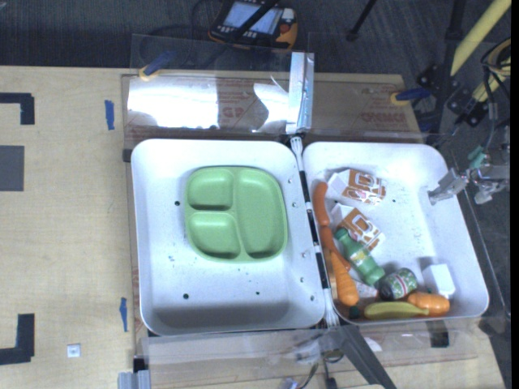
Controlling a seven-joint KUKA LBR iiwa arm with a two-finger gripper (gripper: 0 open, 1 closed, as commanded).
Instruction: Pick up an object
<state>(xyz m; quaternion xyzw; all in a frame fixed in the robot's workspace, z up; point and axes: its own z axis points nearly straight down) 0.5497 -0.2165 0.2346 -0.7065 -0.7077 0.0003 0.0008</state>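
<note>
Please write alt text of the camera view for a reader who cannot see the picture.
Seen from above, two white bins sit side by side: the left bin holds a green divided plate, and the right bin holds carrots, a green bottle, a banana and small cartons. The gripper is at the right bin's far right edge.

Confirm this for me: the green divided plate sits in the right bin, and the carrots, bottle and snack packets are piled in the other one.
Not quite. The camera view shows the green divided plate in the left bin, not the right. The carrots, bottle and snack packets are indeed piled in the other one, the right bin.
</note>
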